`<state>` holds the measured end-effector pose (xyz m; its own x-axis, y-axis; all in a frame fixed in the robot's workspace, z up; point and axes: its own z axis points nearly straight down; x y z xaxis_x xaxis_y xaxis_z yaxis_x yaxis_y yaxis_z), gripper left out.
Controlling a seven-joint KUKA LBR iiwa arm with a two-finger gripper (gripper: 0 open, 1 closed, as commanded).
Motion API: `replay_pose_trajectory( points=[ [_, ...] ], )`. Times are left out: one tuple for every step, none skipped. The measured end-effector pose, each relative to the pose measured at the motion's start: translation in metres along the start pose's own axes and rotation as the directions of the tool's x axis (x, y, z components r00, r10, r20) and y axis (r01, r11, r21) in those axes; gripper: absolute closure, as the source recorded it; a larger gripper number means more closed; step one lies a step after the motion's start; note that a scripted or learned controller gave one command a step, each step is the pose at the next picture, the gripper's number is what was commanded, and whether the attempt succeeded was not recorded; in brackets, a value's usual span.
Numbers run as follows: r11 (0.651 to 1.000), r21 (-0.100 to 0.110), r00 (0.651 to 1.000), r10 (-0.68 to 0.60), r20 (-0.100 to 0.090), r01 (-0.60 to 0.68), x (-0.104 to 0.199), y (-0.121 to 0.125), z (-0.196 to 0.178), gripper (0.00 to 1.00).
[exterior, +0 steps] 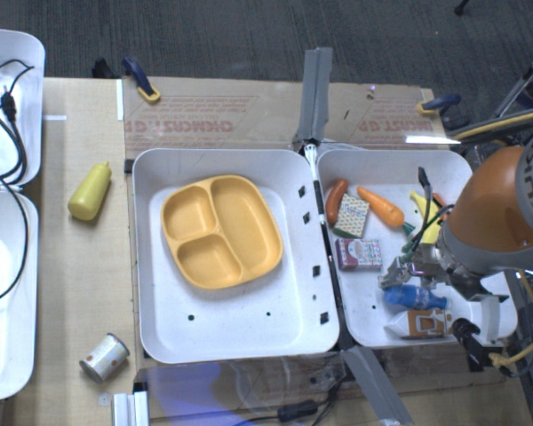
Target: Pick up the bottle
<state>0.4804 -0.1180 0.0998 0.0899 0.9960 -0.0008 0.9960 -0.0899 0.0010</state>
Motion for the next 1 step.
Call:
replay_pose_trajectory(
  points=[
    [0.999, 0.003, 0.999, -0.035, 0.001, 0.035, 0.0527, -0.0069, -0.1398, 1.00]
  ],
)
